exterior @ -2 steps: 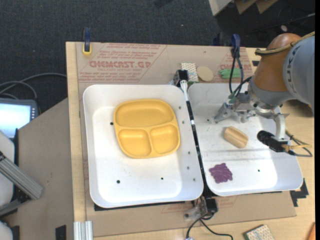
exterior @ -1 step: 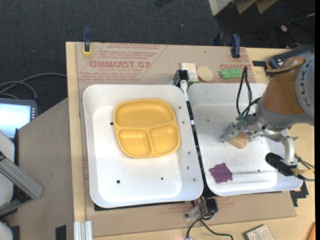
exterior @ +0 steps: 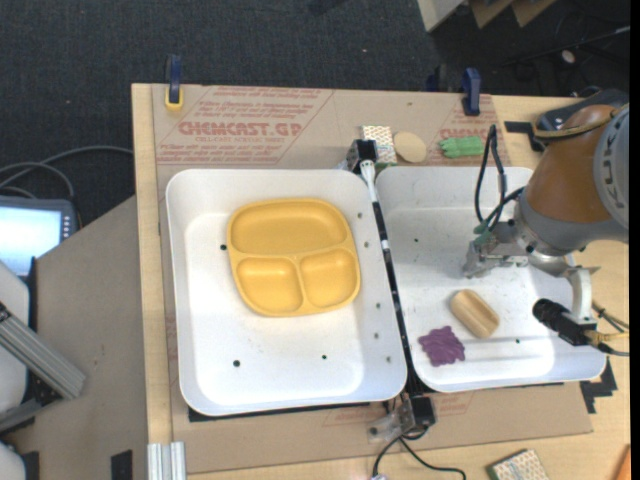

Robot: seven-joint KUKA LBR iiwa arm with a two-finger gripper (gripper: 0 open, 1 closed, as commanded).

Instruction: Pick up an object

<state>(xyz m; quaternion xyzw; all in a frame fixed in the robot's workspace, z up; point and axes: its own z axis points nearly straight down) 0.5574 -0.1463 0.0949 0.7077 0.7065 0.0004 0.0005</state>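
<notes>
Right bin (exterior: 440, 203): pincer (exterior: 487, 259) partly hidden.

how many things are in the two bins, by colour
yellow: 1, the divided plate in the left bin
tan: 1, the bread roll in the right bin
purple: 1, the small lump in the right bin
total: 3

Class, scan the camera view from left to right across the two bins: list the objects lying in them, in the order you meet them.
Yellow divided tray → purple object → tan bread-like piece → pincer.
</notes>
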